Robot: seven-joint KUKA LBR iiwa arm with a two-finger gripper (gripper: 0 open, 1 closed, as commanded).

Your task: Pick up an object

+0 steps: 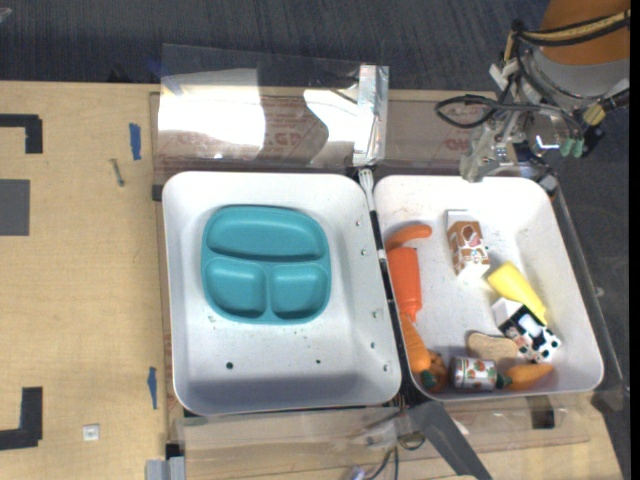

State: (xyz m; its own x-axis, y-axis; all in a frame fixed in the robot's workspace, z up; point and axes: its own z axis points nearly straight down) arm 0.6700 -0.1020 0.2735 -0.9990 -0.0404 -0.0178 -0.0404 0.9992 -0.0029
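Nearest to the camera, along the 6 o'clock wall of the right bin, lie several small things in a row: a small can with a red and white label, a small orange piece at its 3 o'clock side, and a tan flat piece just above them. A black and white toy, patterned like a cow, lies touching the tan piece at its 3 o'clock side. From this toy toward 11 o'clock there is a yellow block, tilted. A brown and white carton lies near the middle of the bin, toward 12 o'clock. A long orange carrot lies along the 9 o'clock wall of this bin, with a short orange sausage shape at its upper end.

The left bin holds a teal plate with three compartments, flat in the middle.

The pincer is at the 1 o'clock corner of the view, over the 12 o'clock rim of the right bin, well apart from all the objects. Nothing is seen between its fingers, but I cannot tell if it is open or closed, because cables and metal parts cover it. The arm, grey with an orange band, is above it.

Both bins stand on the wooden desk. A clear plastic sheet lies on the desk at 12 o'clock of the left bin.
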